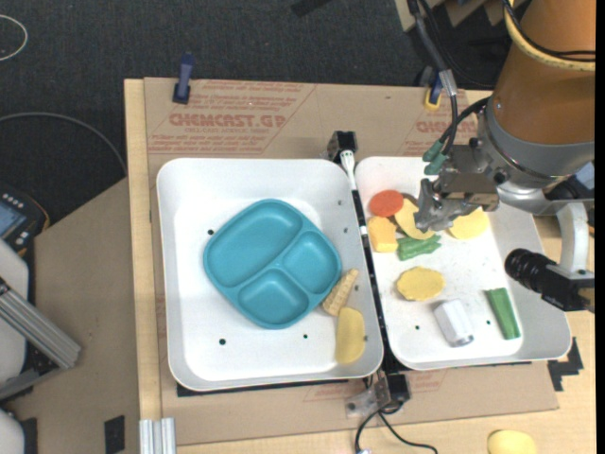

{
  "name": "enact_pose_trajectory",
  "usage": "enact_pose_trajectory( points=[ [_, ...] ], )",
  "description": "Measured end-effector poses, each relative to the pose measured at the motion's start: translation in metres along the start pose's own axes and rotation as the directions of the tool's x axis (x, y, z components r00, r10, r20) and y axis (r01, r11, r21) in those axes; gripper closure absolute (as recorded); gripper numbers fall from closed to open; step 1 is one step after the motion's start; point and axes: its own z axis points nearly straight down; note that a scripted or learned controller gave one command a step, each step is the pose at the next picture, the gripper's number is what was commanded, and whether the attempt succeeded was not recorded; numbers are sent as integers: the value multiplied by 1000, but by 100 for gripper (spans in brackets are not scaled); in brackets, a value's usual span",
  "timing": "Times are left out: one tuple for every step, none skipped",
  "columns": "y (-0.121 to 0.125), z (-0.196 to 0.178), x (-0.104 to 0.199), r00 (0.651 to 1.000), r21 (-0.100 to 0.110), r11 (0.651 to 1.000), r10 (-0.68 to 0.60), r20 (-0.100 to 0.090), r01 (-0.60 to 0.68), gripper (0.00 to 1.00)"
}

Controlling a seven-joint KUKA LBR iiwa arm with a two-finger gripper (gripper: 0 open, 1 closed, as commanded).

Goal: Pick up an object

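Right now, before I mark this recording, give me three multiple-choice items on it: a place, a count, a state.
1. Where does the blue divided plate lie?
A. left bin
B. right bin
C. the cardboard

2. How many compartments has it?
A. two
B. three
C. five

3. Where does the tool stand?
A. over the left bin
B. outside both bins
C. low over the toy food in the right bin

Key: 1 A, the left bin holds it. 2 B, two ridges part three wells. 3 C, it hangs by the green piece.

blue divided plate (pixel 272 262) fills left bin's (pixel 180 253) middle, right bin's (pixel 539 343) top crowded with food pieces, lower-left floor open
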Motion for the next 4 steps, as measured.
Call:
enact_pose_trajectory(
  points=[
    [3, -117, 69, 1000, -27, 1000, -6, -5, 6, 100],
    [-1, -159, 154, 1000, -19, 1000, -6, -4, 6, 100],
    [0, -1, 198, 1000, 1, 1000, -1, 4, 1, 100],
    [47, -160, 195, 1000, -33, 999, 4, -8, -5, 100]
  ],
)
